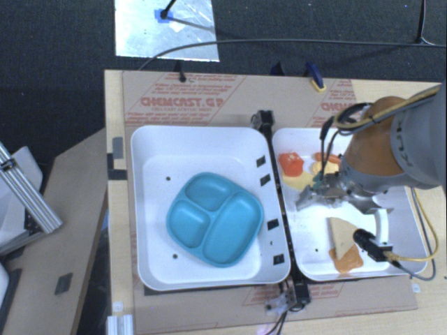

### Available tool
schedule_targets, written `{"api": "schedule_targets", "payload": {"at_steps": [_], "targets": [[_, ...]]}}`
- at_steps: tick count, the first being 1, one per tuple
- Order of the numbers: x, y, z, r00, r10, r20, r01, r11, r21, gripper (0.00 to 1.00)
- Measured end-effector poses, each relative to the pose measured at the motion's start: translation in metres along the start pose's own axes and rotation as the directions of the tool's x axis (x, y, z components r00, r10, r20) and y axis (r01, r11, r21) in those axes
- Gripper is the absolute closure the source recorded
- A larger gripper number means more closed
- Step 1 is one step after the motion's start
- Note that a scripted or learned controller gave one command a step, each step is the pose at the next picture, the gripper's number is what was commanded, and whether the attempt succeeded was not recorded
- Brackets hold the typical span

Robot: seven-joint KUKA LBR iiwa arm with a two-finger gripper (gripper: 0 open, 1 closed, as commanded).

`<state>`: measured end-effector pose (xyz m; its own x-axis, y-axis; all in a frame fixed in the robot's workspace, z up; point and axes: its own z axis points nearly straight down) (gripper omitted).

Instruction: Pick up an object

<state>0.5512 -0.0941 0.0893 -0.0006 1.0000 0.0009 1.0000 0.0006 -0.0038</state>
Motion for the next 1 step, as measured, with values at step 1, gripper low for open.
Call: {"api": "schedule_targets", "payload": {"at_steps": [1], "targets": [[-0.0006, 0.0020, -0.0141, 1.000, -0.001, 0.002, 0.001, 1.000, -0.006, 1.00]]}}
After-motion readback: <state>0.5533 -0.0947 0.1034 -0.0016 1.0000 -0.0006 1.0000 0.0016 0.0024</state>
